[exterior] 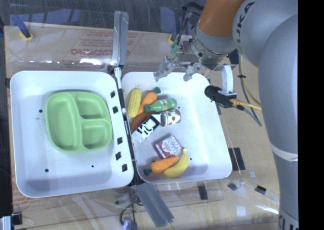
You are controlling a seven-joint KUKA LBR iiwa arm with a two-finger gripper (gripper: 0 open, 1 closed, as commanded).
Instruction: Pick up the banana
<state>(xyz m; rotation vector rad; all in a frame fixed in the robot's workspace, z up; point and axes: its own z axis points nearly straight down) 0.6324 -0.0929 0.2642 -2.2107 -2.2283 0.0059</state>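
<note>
two bins sit side by side, and the right bin point(215, 138) is the landmark for everything that matters. nearest the camera, in that bin's front corner, the banana point(180, 165) lies curved on the floor, touching an orange carrot point(163, 164) on its left and just in front of a small red box point(168, 146). toward the bin's middle sit a small can point(171, 118), a green bottle point(161, 105) and a black-and-white packet point(146, 127). further back, by the bin's left wall, an ear of corn point(133, 101) lies beside a second carrot point(148, 99). left of the bin, the other bin holds a green divided tray point(79, 121). farthest back, above the bin's rear rim, the gripper point(175, 70) hovers with its fingers apart and nothing between them, well apart from the banana. to do this well, it probably should cross to the front corner, turn so the fingers span the banana's narrow width, and descend on the end away from the carrot, so that neither the carrot nor the box is caught.
</note>
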